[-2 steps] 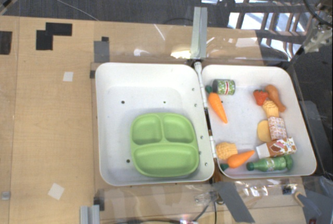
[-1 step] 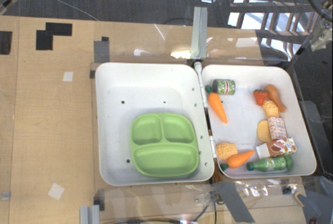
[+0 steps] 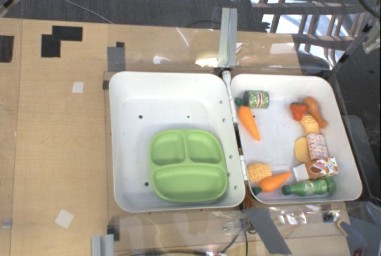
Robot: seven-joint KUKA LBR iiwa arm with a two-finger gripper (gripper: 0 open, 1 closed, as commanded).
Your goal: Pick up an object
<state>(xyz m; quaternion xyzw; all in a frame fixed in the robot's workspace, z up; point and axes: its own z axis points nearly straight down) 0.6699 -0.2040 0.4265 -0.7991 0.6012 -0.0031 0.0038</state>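
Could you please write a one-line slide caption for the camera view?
Green divided plate in the left bin; toy foods, including two carrots and a green bottle, in the right bin.

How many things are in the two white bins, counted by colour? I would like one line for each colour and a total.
Green: 3 (divided plate, can, bottle)
Orange: 3 (carrot, second carrot, drumstick)
Red: 1
Yellow or tan: 3
Patterned packets: 2
Total: 12
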